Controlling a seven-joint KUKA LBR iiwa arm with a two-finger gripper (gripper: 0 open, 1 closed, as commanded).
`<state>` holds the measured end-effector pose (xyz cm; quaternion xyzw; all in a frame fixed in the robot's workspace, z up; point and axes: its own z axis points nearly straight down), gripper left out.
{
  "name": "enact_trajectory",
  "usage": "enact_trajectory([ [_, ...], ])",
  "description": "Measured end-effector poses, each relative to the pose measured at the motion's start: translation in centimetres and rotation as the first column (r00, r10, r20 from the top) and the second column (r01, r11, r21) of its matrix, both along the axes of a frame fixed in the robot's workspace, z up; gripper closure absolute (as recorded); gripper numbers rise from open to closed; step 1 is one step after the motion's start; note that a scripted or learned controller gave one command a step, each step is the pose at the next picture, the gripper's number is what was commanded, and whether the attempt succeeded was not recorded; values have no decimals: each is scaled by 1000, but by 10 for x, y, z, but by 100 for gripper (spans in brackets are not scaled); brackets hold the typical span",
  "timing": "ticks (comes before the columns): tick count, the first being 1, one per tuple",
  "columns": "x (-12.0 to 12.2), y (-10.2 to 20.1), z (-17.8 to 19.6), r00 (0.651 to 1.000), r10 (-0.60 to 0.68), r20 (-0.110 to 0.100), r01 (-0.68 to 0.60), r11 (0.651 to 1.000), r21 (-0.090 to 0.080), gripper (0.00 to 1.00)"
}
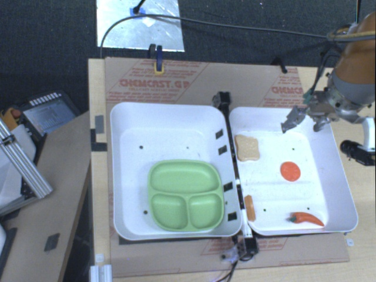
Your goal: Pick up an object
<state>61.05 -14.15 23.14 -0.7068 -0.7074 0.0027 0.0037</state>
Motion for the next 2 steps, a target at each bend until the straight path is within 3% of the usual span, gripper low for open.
enact_trajectory([
  [1,2,0,6,1000,2,10,-2,1000,-2,0],
  [2,-5,8,-47,1000,1,6,-1,1000,-1,0],
])
